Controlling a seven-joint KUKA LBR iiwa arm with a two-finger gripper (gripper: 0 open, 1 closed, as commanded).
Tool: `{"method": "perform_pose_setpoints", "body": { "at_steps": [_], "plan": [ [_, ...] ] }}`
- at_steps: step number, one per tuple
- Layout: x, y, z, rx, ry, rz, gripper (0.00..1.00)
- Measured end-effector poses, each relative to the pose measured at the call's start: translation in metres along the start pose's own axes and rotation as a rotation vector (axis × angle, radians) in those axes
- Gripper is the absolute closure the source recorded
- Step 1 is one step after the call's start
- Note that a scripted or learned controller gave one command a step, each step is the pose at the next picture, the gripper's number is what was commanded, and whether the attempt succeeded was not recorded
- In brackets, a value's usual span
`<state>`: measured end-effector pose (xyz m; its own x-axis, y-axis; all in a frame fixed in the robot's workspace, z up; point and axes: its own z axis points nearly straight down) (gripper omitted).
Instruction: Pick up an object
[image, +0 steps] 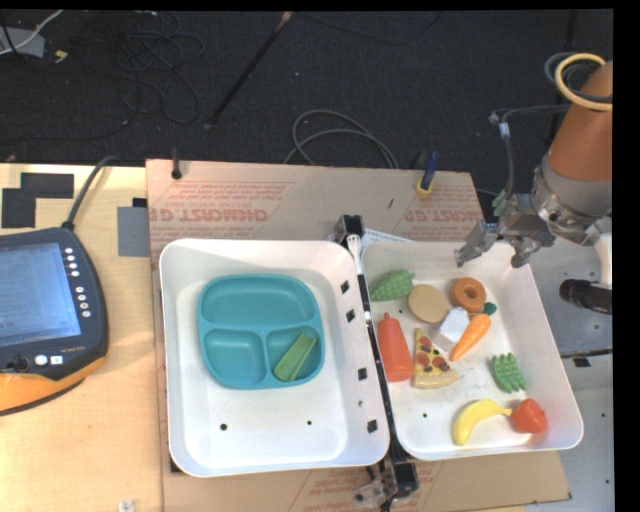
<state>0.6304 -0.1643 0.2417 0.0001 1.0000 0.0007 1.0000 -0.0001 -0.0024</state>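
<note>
The right bin (555, 350) holds toy foods: a brown doughnut (467, 293), an orange carrot (472, 335), a tan round cookie (427, 302), a white block (454, 324), a red bottle (394, 349), a pizza slice (431, 361), a yellow banana (477, 419), a red pepper (529, 415) and two green leafy pieces (392, 284) (507, 371). My gripper (495, 249) hangs over the bin's far right corner, above and right of the doughnut. Its two fingers are spread apart with nothing between them.
The left bin (190, 400) carries a teal divided plate (260, 330) with a green piece (296, 356) in its lower right compartment. A tablet (45, 300) lies at the left on the bench. Cables run across the dark floor behind.
</note>
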Motion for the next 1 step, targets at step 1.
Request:
{"method": "perform_pose_setpoints", "body": {
  "at_steps": [1],
  "plan": [
    [-0.0310, 0.0056, 0.1588, 0.009, 0.000, 0.001, 0.00]
  ]
}}
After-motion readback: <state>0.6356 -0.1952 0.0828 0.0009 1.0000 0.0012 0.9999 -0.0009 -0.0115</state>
